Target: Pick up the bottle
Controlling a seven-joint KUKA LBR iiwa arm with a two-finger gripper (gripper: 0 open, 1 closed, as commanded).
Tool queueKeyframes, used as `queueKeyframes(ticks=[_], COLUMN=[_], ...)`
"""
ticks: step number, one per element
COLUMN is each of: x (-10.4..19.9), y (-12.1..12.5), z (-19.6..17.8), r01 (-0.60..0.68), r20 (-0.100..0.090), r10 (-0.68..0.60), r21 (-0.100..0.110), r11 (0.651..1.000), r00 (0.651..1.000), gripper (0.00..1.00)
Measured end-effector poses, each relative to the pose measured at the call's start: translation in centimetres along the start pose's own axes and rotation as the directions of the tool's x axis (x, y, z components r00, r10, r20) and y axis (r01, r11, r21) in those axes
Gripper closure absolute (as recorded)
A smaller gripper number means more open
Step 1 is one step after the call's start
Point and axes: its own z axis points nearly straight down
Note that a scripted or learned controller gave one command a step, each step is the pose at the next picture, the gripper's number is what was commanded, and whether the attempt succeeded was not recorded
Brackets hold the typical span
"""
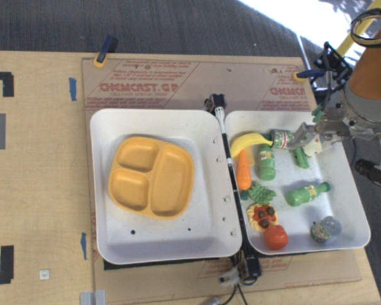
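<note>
A green bottle (307, 194) with a yellow cap lies on its side in the right bin (343, 170), right of centre. A second small bottle (280, 138) with a green and red label lies near the bin's far edge. My gripper (305, 145) is low over the far part of the right bin, just right of that small bottle and above the green bottle. A short green piece (301, 158) shows right under the gripper. I cannot make out anything held.
The right bin also holds a banana (249, 142), a carrot (242, 170), a green can (265, 164), leafy greens (260, 192), a pizza slice (263, 216), a tomato (276, 237) and a grey jar (325, 229). A yellow divided plate (152, 176) lies in the left bin (108, 234).
</note>
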Motion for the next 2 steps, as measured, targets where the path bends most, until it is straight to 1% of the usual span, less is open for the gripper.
queueKeyframes(ticks=[1, 2], x=[3.8, 3.7], y=[1.6, 1.8], z=[11.0, 9.9], r01=[0.145, 0.144], r20=[-0.002, 0.001], r10=[-0.145, -0.144], r21=[0.003, -0.002], r11=[0.989, 0.99], r00=[0.989, 0.99], gripper=[0.0, 1.0])
